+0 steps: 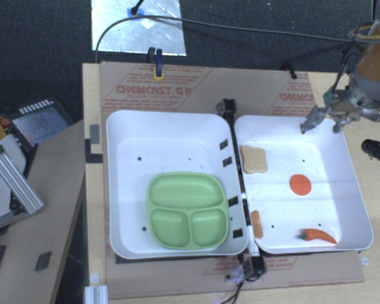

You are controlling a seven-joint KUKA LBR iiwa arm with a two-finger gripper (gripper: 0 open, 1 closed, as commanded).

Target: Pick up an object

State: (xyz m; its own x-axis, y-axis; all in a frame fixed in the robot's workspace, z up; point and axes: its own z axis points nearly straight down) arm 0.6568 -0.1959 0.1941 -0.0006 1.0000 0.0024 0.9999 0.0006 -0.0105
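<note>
The right bin (342,170) holds a slice of bread (254,159) near its left wall, a round orange-red piece (300,185) in the middle, a carrot (318,235) at the front right and a small sausage-like piece (256,223) at the front left. My gripper (324,120) hangs over the bin's back right corner, fingers spread apart and open, nothing between them. It stands well behind and to the right of the round piece.
The left bin (126,138) holds a green three-part plate (188,209) at its front. A black divider strip (234,163) runs between the bins. A blue clamp (157,61) sits at the cardboard's back edge, and a cable (253,28) crosses behind.
</note>
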